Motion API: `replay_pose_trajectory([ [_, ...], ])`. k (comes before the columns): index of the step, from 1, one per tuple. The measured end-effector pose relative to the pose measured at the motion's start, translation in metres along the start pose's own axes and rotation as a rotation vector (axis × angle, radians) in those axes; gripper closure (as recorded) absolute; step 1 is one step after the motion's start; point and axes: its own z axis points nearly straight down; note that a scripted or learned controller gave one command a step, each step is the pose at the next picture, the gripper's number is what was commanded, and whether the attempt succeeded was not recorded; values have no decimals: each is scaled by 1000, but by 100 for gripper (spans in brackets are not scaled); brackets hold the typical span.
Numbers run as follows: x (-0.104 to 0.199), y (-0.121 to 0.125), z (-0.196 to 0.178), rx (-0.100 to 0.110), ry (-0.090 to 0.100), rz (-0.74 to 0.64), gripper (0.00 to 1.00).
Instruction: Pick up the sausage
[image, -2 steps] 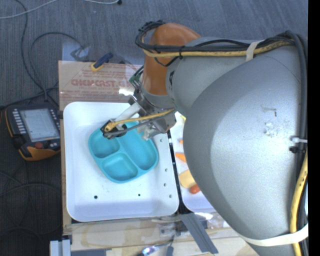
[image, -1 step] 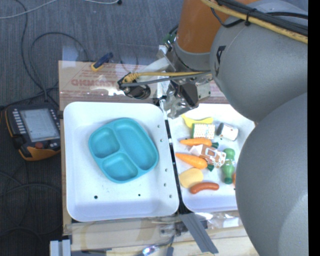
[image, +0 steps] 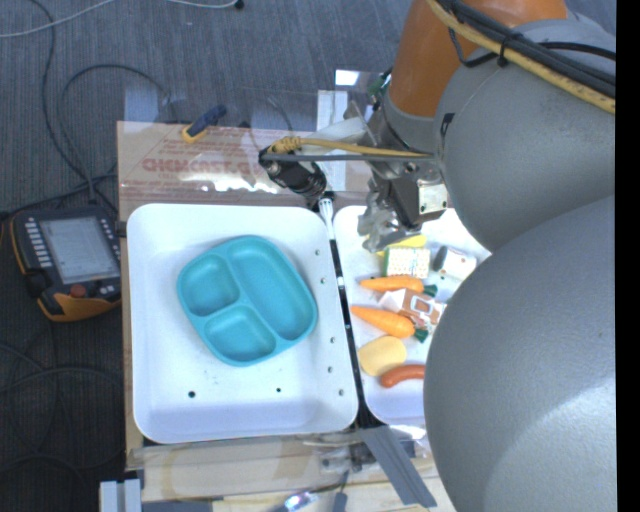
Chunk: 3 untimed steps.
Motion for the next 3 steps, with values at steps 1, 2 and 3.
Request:
replay_pose_trajectory([
  [1,47,36,-41,0,0,3,100],
  [2,-26,20,-41,-1,-1,5,100],
  [3,-26,20,-50,-4,-3,4,100],
])
